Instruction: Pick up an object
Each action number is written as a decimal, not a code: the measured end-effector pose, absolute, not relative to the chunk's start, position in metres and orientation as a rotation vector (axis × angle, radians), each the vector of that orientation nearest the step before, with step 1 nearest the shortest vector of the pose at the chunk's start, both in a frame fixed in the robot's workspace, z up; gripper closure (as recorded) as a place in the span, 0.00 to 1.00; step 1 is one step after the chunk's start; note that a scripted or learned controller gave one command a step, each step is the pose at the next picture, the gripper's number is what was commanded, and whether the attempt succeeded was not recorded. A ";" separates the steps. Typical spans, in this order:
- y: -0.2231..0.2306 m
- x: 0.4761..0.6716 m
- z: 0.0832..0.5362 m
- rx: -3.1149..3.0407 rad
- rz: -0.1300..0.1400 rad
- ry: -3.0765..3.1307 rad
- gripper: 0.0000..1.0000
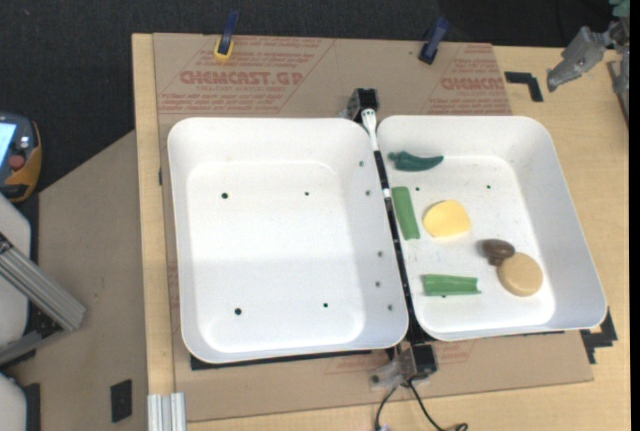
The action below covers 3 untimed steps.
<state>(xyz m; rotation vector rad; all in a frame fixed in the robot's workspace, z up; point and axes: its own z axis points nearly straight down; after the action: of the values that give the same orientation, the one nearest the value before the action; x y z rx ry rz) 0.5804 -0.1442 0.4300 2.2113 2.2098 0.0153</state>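
Observation:
The right bin [560,179] holds several small objects. A dark green curved piece [415,160] lies near its back left. A light green stick [404,212] rests along the left wall, with a yellow lump [446,219] beside it. A small brown piece [496,250] touches a tan round disc [521,275]. A flat green strip [449,286] lies near the front. My gripper [575,61] shows as a grey part at the upper right, outside the bin's far right corner and well away from every object.
The left bin [190,219] sits next to the right one, joined at a black divider [385,209]. Both rest on a cardboard sheet [300,69] held by clamps [227,41] at the back. Cables [405,379] run off the front edge.

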 end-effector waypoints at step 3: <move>-0.002 0.541 0.409 2.213 0.001 2.235 1.00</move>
<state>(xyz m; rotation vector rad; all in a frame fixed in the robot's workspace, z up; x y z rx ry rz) 0.5405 -0.0024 0.4087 2.2132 2.2354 0.0005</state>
